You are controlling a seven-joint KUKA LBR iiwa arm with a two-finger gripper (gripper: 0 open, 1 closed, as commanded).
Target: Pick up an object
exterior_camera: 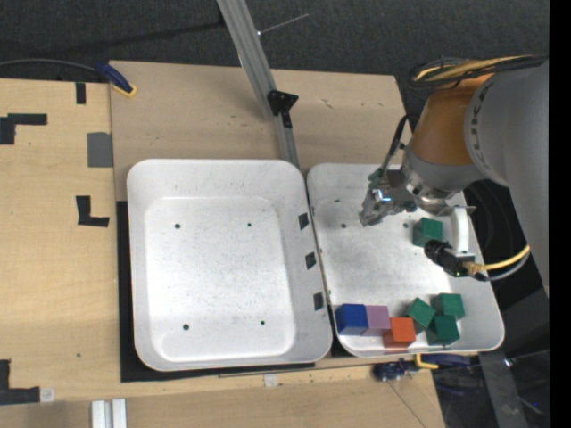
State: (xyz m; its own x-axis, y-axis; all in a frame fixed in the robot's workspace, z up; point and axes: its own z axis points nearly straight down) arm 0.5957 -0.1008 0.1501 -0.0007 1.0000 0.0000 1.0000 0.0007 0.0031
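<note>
We see the gripper point(375, 205) over the right bin point(357, 266); we cannot tell its state. Nearest green block point(428, 231) lies just beside it on the bin floor.

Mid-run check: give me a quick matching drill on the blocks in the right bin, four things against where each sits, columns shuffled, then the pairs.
Things:
1. blue block
2. orange block
3. lone green block
4. tool

Places:
A. beside the arm's wrist, apart from the other blocks
B. over the right bin's upper half, left of the lone green block
C. near edge of the right bin, just right of the purple block
D. near-left corner of the right bin, by the divider

Pairs: 1-D, 2-C, 3-A, 4-B
</note>
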